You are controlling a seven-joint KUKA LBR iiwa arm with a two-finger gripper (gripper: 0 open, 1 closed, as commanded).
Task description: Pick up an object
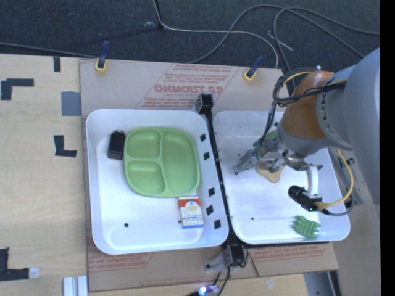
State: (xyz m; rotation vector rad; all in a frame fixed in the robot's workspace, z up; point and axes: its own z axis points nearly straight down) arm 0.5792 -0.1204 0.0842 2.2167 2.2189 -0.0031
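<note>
Grey claw (247,163) hangs low in the right bin (247,227), fingers spread and holding nothing. Nearest it, a tan object (270,174) lies partly under the wrist. A descent here risks closing on bare bin floor, or nudging the object aside.
</note>
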